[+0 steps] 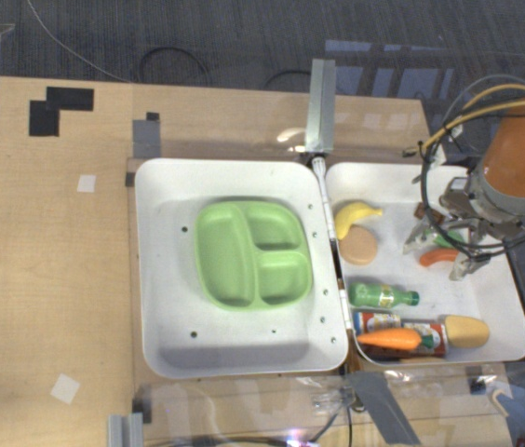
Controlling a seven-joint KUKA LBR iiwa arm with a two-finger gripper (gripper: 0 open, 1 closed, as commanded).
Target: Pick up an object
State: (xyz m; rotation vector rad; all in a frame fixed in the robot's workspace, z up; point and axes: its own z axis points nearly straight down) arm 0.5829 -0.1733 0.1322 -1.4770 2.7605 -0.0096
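- Left bin [165,277] holds a green tray [251,254] with three sections, lying near the middle.
- Right bin [514,329] holds a banana [356,216] at 10 o'clock, a tan disc [358,245] touching it, a green bottle [382,296] near the middle, and a carrot [391,340] and a bread roll [465,331] along 6 o'clock.
- Gripper [446,247] hangs at 2 o'clock, jaws spread wide over a small orange piece [437,258], not clamping it.

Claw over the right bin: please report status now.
Claw low in right white bin, above small orange-red piece. Grasp not confirmed. Yellow banana, green bottle lie apart, not in the way.
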